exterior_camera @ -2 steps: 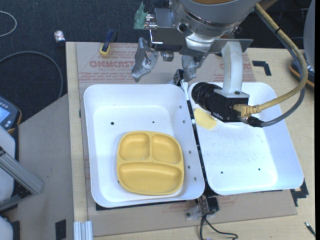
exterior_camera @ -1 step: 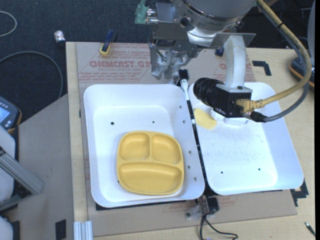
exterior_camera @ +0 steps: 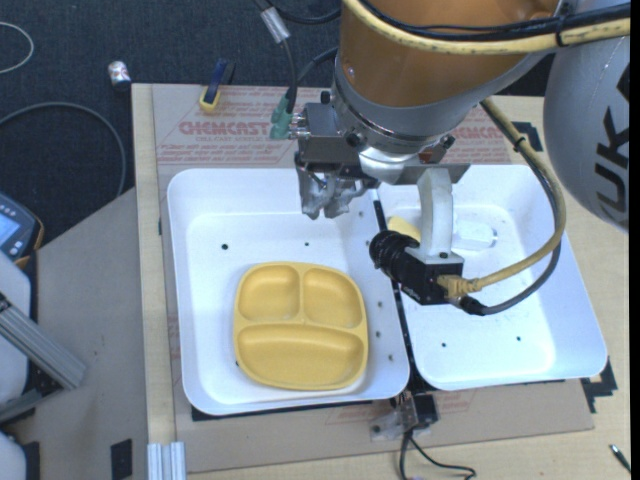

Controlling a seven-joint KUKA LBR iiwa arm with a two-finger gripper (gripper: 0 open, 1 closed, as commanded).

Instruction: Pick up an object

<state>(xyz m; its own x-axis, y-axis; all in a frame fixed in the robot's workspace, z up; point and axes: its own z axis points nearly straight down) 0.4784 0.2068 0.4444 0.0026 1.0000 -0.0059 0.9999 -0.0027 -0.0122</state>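
Where dark carpet (exterior_camera: 60,48) surrounds it, cardboard-topped bench (exterior_camera: 150,218) with white bins (exterior_camera: 190,268).

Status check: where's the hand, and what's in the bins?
Hand low over the left bin, far edge, nothing seen between its fingers. Yellow divided plate lies flat in that bin, nearer the camera, apart from the hand. Arm's bulk covers part of the right bin.

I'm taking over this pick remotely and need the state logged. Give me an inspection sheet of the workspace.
Surface: two white bins, left bin and right bin, on a cardboard sheet.
Job's things: yellow divided plate flat in the left bin.
Clutter: small blue and yellow item on the cardboard's far edge.
Hand: hand over the left bin's far side, apart from the plate.
Cables: yellow hose over the right bin.
Surroundings: dark floor.
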